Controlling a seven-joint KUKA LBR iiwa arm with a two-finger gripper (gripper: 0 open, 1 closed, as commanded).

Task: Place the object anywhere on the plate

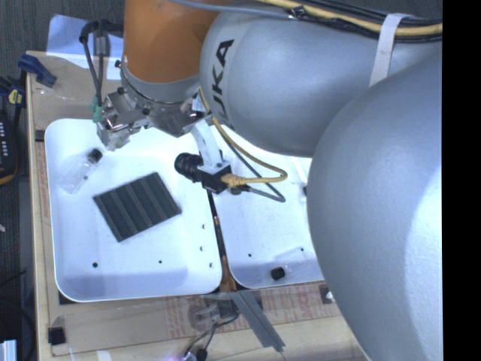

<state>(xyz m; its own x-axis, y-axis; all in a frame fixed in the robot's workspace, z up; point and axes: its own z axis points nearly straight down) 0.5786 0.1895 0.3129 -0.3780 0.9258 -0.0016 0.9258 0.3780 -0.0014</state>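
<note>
Looking from the left of the frame, I am seeing the left shallow white bin (68, 277) lying on the bench, its floor brightly lit. In its upper left part a small clear plastic bottle with a dark cap (81, 168) is lying on its side, the cap end pointing toward the upper right. Just below and to the right of it, a dark grey ribbed rectangular plate (137, 205) is lying flat on the bin floor at a slant, apart from the bottle.

Above the bottle, near the upper left of the frame, my metal two-finger gripper (113, 135) is hanging over the bin's top edge, just beside the bottle's cap end. I cannot tell how my gripper is set, because the slanted view hides that.

Moving rightward, my orange wrist band (158, 36) is sitting over the gripper, and a black cylindrical fitting (194, 167) with a tan cable is jutting out at the centre of the frame, above the seam between the bins. My large grey arm body (361, 126) is covering most of the right shallow white bin (255, 247), where a small dark object (277, 274) is resting near the lower edge.
</note>
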